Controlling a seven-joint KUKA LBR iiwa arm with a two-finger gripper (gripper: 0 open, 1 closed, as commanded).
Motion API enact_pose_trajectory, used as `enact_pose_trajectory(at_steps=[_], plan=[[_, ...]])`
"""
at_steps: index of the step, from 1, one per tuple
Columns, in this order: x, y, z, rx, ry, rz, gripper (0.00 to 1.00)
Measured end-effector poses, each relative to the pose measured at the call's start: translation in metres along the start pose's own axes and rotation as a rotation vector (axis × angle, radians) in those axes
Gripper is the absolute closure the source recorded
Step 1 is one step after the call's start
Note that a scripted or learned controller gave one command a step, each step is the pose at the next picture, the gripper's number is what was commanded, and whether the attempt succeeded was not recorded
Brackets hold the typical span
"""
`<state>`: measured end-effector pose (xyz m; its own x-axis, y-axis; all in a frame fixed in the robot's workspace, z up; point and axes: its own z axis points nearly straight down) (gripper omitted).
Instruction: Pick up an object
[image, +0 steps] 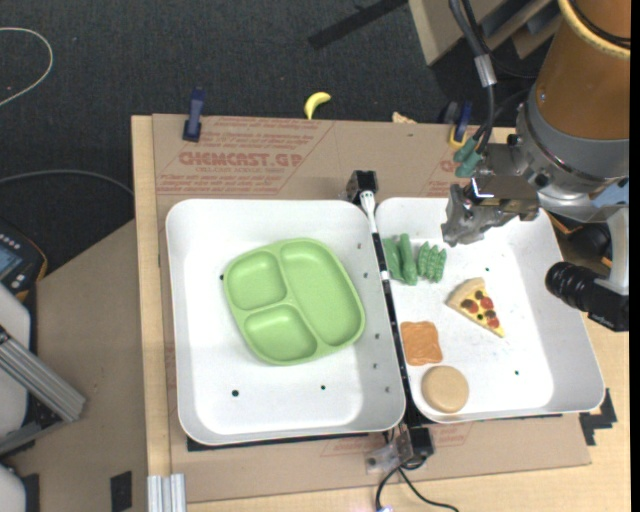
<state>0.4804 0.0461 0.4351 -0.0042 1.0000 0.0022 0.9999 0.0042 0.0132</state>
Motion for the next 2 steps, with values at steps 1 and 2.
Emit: enact_pose_trajectory(at_steps=[1, 2], plan=[[0.078, -0.002, 0.026, 0.018, -0.001, -0.005, 1.00], [0.108, 0.000, -0.025, 0.006, 0.001, 0.000, 1.00]])
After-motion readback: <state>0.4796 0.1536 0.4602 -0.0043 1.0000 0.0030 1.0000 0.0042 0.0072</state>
